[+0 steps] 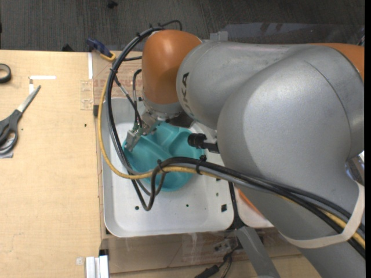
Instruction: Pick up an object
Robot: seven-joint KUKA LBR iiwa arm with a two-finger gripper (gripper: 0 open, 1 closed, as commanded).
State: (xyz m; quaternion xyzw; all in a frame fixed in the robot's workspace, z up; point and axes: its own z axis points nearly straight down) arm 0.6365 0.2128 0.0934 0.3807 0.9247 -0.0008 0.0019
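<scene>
The grey arm with its orange band (165,62) reaches from the right and hangs low over the left white bin (119,213). A teal gripper body (159,152) sits under the wrist, above the bin's middle, with cables looping around it. Its fingertips are hidden beneath that body, so nothing shows between them. No loose object is visible on the bare part of the bin floor.
A wooden table (46,172) lies left of the bin, with scissors (14,123) and a tape roll (4,73) near its left edge. The arm's bulk covers the right bin (255,216). Yellow and black cables (116,167) hang over the left bin.
</scene>
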